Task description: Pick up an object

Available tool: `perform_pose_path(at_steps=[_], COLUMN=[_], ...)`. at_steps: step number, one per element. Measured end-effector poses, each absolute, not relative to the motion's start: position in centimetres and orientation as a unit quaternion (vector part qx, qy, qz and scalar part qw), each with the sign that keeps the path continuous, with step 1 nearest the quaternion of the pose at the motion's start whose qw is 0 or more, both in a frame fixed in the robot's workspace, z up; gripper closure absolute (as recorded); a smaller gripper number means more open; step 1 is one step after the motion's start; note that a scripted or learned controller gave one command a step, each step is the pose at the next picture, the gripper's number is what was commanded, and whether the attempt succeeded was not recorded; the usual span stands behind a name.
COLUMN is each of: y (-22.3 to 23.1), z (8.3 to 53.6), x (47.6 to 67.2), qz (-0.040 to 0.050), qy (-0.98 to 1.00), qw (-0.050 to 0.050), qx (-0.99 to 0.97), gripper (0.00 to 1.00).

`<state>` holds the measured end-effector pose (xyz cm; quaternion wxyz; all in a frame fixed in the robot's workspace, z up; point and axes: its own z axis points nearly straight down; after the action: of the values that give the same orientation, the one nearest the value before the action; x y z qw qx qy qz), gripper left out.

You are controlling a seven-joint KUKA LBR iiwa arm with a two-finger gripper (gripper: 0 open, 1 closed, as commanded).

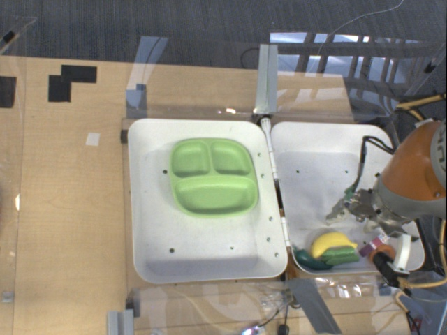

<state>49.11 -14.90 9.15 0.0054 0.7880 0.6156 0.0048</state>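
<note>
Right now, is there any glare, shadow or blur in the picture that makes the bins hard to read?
In the camera view: sharp and evenly lit overall. Pale reflections streak the clear panels above the right bin and along the front edge. A soft shadow lies across the left bin's near floor, below the green divided plate. The end effector is small and a bit indistinct; the yellow toy reads clearly.

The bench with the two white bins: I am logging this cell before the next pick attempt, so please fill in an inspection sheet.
Surface: wooden bench, black squares taped at its far left.
Job's things: yellow banana-shaped toy lying on a dark green object, near corner of the right white bin.
Clutter: green three-compartment plastic plate in the left white bin; small reddish item by the banana.
Grippers: gripper low in the right bin, above the banana; finger state unclear.
Cables: black cable looping along the arm.
Surroundings: grey carpet.
</note>
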Motion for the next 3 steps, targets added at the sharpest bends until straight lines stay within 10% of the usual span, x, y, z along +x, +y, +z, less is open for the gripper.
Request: perform_pose_path(at_steps=[1, 2, 3], y=[-9.4, -9.0, -9.0], z=[9.2, 10.4, 11.4], x=[49.4, 49.6, 49.8], qz=[0.0071, 0.0108, 0.0122], qy=[0.654, 0.656, 0.657], qw=[0.009, 0.008, 0.009], qx=[0.756, 0.754, 0.754], gripper=[0.0, 1.0, 1.0])
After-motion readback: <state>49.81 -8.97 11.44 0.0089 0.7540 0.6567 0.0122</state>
